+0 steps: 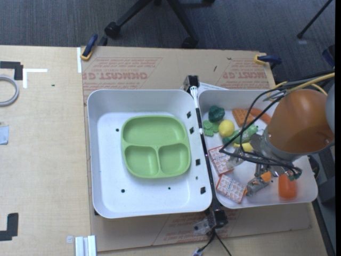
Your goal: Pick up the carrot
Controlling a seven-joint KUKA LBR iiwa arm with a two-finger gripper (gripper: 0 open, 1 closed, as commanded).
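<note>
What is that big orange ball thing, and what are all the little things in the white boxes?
The orange ball is part of a robot arm. It reaches in from the right, and a camera above the bench looks down on it. At the arm's end is a gripper, a sort of hand with two fingers; I cannot tell if they are open or shut.

There are two white bins. The left bin holds a green plate with three sections. The right bin holds toy food: a yellow lemon, something dark green, small printed packets, and the carrot, the orange piece near the bottom right. The gripper hangs just left of the carrot, which lies in the bin.
</note>
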